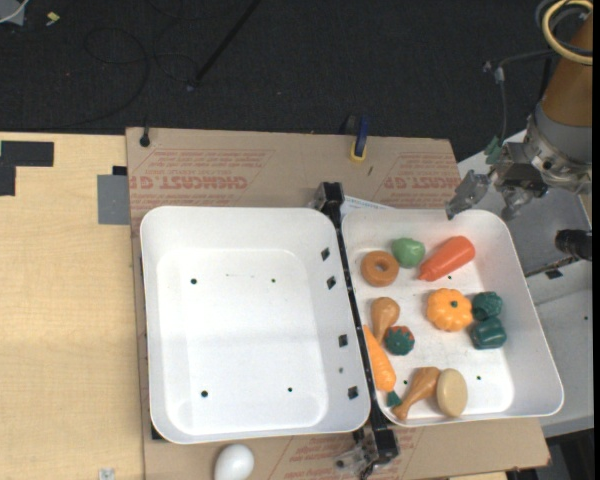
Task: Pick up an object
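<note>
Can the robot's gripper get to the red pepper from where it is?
Probably yes. The gripper is at the right bin's far right corner, and the red pepper lies close by with open space above it. The green toy beside it sits slightly apart.

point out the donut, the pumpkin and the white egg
donut (380,268), camera view, on its ring
pumpkin (448,310), camera view, on its top
egg (234,462), camera view, on its middle
</note>
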`<state>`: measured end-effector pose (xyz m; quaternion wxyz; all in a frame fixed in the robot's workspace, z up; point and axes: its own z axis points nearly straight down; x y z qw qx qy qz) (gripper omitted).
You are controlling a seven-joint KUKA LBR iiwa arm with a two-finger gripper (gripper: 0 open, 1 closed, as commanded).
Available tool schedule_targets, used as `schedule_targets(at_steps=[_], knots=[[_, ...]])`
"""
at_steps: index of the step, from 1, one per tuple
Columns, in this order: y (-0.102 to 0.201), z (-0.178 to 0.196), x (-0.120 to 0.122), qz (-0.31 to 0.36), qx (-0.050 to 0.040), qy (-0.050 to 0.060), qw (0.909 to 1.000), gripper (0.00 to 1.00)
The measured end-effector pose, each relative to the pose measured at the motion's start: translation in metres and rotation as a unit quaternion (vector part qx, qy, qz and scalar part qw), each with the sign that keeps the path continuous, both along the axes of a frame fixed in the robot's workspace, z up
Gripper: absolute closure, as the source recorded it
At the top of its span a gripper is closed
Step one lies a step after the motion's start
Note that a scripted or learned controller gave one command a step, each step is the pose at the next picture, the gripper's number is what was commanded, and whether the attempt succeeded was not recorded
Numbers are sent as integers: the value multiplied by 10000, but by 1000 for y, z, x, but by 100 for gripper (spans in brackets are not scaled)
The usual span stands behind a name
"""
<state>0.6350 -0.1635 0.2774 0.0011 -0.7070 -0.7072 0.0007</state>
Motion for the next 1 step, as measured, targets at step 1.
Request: schedule_targets(at_steps=[1], knots=[[-52,-107,7,-12,-1,37,10000,0]])
